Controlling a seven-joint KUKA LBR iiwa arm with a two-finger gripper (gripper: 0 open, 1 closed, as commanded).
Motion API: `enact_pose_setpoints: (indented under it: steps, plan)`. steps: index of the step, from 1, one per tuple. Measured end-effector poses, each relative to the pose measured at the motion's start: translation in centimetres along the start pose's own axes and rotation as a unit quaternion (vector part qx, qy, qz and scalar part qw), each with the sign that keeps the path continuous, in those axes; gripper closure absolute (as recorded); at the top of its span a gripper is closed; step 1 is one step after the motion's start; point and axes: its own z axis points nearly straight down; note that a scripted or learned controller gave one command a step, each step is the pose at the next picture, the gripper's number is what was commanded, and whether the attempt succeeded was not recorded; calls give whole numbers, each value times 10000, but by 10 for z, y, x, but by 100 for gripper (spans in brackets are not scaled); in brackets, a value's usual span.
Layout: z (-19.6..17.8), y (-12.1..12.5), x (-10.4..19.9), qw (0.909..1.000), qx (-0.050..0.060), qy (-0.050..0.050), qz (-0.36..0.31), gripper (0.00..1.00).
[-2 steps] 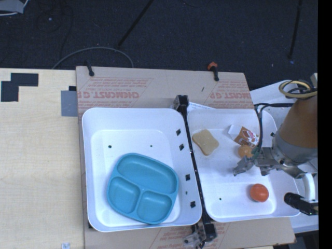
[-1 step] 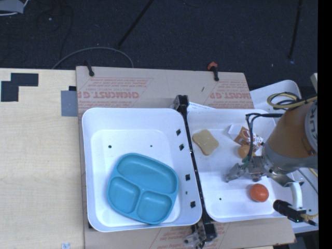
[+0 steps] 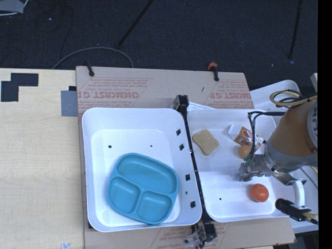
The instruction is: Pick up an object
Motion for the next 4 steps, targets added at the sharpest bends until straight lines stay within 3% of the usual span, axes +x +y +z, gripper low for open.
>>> enact_pose_setpoints:
  steps: [3, 4]
  plan:
    - [-165, 14, 0, 10000, -23, -11, -42, 100]
    - [-154, 24, 43, 10000, 8, 1, -49, 100]
